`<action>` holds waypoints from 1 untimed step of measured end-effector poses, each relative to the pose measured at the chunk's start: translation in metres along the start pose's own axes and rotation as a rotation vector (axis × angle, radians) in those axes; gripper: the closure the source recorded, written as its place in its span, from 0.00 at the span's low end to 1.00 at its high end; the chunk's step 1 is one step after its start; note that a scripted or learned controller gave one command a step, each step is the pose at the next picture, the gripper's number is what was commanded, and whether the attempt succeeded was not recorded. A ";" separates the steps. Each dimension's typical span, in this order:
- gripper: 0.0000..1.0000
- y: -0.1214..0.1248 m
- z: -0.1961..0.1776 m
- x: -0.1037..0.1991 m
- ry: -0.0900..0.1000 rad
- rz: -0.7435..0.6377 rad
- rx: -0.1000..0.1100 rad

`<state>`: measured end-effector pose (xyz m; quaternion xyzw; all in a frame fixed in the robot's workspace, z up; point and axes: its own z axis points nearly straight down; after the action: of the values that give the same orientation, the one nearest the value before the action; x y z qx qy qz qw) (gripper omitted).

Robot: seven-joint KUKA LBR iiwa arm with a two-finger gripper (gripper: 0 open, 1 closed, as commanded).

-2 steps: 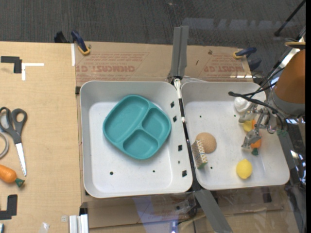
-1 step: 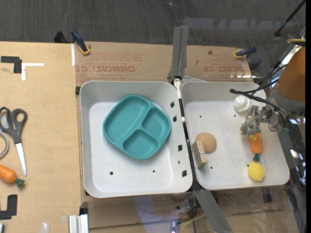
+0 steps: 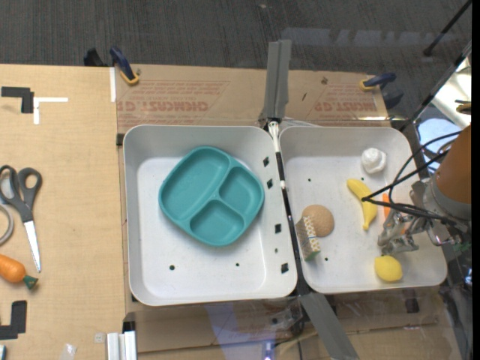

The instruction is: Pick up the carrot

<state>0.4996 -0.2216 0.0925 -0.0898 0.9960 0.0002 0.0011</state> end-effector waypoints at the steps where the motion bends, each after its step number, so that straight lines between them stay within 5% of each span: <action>1: 1.00 0.072 -0.097 -0.003 -0.001 0.045 0.000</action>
<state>0.4892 -0.1506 0.1892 -0.0673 0.9977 0.0003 0.0014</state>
